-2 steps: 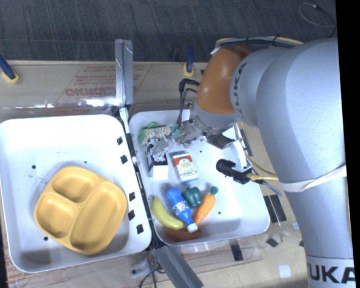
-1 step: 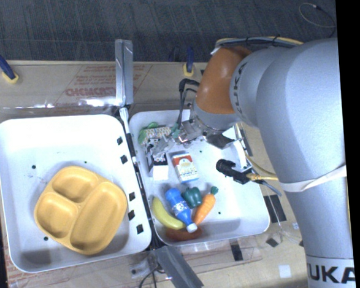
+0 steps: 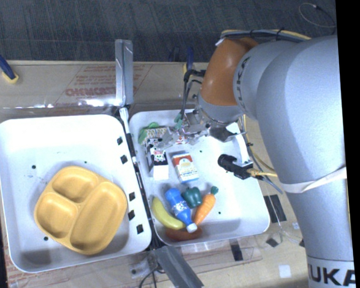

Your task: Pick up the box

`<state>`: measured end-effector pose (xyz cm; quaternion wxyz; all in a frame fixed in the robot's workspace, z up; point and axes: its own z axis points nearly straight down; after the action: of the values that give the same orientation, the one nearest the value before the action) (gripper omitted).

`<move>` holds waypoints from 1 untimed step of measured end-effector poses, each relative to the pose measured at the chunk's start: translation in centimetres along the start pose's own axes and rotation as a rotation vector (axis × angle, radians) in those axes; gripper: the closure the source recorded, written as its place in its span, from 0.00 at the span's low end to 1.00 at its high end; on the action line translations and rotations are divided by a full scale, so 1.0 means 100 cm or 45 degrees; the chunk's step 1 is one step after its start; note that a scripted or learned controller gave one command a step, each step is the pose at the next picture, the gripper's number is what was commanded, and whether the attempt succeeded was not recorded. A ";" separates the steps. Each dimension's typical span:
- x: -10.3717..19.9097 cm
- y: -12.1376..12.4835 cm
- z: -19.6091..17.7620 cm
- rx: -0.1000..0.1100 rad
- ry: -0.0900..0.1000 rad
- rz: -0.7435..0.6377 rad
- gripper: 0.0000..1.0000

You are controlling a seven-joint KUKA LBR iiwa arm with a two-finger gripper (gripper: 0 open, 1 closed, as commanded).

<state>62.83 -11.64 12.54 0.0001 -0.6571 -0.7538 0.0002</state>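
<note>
White plastic bins sit side by side on your bench, and the thing you want, a small red-and-white carton box [image 3: 184,166], lies flat near the middle of the right-hand white bin [image 3: 253,218]. Your grey arm with the orange wrist band [image 3: 288,102] reaches over that bin's far end, and its gripper [image 3: 191,128] hangs low by the far wall, near the box but not on it; you cannot tell from this slant whether it is open or shut, and nothing shows held in it. Watch the crowding, because that is where this try may go wrong. A small black-and-white carton [image 3: 158,158] lies just beside the box on its left, and a green-printed packet [image 3: 153,135] sits right under the gripper, so a descent from where it hangs now would likely land on the wrong item. Nearer you, a blue plastic bottle [image 3: 178,205], a yellow toy banana [image 3: 164,214], a green toy pepper [image 3: 193,196] and an orange toy carrot [image 3: 205,207] bunch close to the box's near edge, so a nudge could shove it into them. The box lies flat and looks thin, so a grasp may slip off its top. A yellow three-lobed moulded tray [image 3: 80,207] in the left-hand white bin [image 3: 20,139] is well apart and should not trouble you.
</note>
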 end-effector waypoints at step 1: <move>-0.048 -0.014 0.028 -0.009 -0.005 -0.075 0.00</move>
<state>62.10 -16.58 9.70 -0.0038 -0.6346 -0.7728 -0.0013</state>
